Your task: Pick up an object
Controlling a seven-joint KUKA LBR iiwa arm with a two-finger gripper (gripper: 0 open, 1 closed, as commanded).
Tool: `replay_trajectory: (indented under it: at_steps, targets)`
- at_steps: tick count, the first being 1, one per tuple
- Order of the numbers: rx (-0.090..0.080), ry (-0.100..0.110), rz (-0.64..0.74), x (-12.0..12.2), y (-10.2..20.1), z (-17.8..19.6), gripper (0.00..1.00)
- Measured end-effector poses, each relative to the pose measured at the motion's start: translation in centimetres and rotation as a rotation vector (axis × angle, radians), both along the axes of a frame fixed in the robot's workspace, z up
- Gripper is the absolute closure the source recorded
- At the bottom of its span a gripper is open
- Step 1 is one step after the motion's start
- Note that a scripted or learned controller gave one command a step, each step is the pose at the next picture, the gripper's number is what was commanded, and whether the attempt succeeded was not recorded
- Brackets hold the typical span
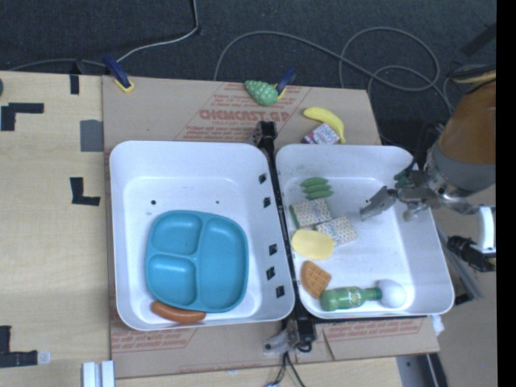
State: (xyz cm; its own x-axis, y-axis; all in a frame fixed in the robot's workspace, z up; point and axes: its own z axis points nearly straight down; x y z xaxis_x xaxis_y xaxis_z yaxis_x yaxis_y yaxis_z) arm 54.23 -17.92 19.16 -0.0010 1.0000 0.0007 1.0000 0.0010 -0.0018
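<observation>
Over the right-hand shallow white bin (pixel 419 240), near its far right wall, hangs the grey two-finger gripper (pixel 379 204), reaching in from the grey arm with the orange band (pixel 476 135). One dark finger slants down to the left toward the bin floor; nothing sits between the fingers, and whether they are apart or together I cannot tell at this angle.

Inside that bin, well left of the gripper, lie a small green ridged vegetable toy (pixel 316 188), two pale patterned square packets (pixel 311 212) and (pixel 339 230) just beside each other, a yellow rounded lemon-like toy (pixel 312 244) touching the lower packet, an orange waffle-textured piece (pixel 315 278), a green plastic bottle (pixel 348 297) lying on its side, and a white egg-shaped ball (pixel 393 293) at the bottle's cap end.

The left-hand white bin (pixel 129 176) holds a blue three-compartment plate (pixel 196 260) and an orange sausage-shaped toy (pixel 177 313) against the plate's near edge.

On the cardboard sheet (pixel 185 107) beyond the bins rest a green knobbly toy (pixel 261 92), a yellow banana (pixel 326 121) and what may be a small printed packet (pixel 322 136).
</observation>
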Motion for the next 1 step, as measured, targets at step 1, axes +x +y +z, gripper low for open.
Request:
replay_trajectory:
  at_steps: [1]
  targets:
    - [0.001,-0.001,0.001,5.15,5.43,-1.30,0.00]
